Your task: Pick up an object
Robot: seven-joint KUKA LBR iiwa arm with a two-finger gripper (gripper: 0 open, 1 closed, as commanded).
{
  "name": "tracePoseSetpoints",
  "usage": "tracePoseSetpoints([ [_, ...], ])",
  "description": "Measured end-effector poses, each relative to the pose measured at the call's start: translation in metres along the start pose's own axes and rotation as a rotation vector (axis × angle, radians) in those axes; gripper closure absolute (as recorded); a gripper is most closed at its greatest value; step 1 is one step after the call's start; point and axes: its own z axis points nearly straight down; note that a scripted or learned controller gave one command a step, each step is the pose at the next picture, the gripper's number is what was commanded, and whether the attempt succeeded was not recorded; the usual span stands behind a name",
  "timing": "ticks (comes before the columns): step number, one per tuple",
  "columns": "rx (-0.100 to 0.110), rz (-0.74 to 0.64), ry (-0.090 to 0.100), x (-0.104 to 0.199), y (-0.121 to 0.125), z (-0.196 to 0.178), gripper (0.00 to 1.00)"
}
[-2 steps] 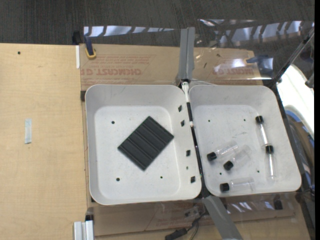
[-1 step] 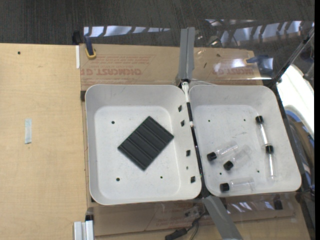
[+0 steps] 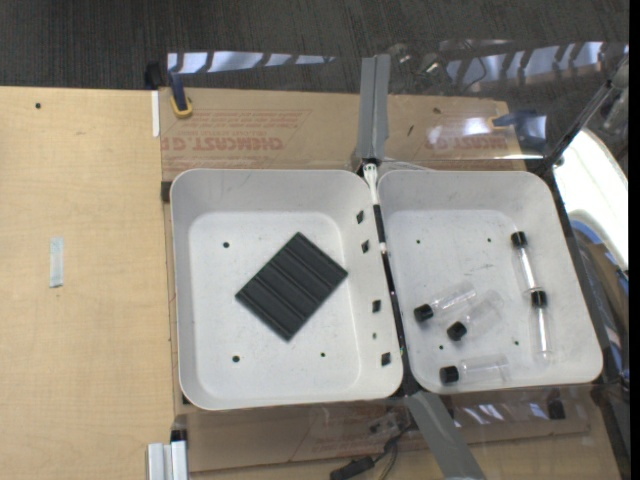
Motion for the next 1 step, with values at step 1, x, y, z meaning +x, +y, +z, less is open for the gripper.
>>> tracePoseSetpoints([
  [1, 0.0, -0.125, -0.002, -0.0042, 0.0025, -0.0013, 0.0],
])
